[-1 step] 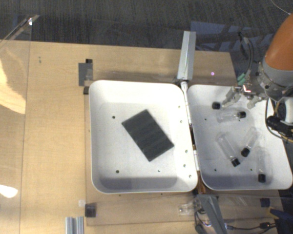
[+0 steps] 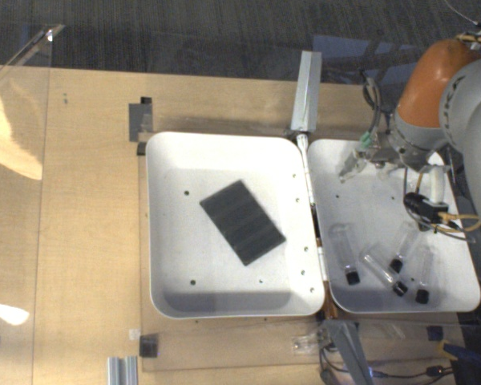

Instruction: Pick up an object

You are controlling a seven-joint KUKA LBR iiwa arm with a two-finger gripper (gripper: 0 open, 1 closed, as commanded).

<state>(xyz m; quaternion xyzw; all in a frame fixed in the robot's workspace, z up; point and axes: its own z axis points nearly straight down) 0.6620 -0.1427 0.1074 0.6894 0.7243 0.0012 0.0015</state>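
A dark grey rectangular pad (image 2: 242, 221) lies flat and slanted in the middle of the left bin (image 2: 168, 295). Several clear tubes with black caps (image 2: 378, 269) lie near the front of the right bin (image 2: 457, 299). My gripper (image 2: 364, 159) hangs over the back left part of the right bin, below the arm's orange band (image 2: 429, 83). It is well behind the tubes and to the right of the pad. I see nothing held in it.
A grey metal bar (image 2: 307, 93) stands behind the gap between the two bins. A small black bracket (image 2: 142, 119) sits at the left bin's back left corner. Black and yellow cables (image 2: 430, 211) hang from the arm over the right bin.
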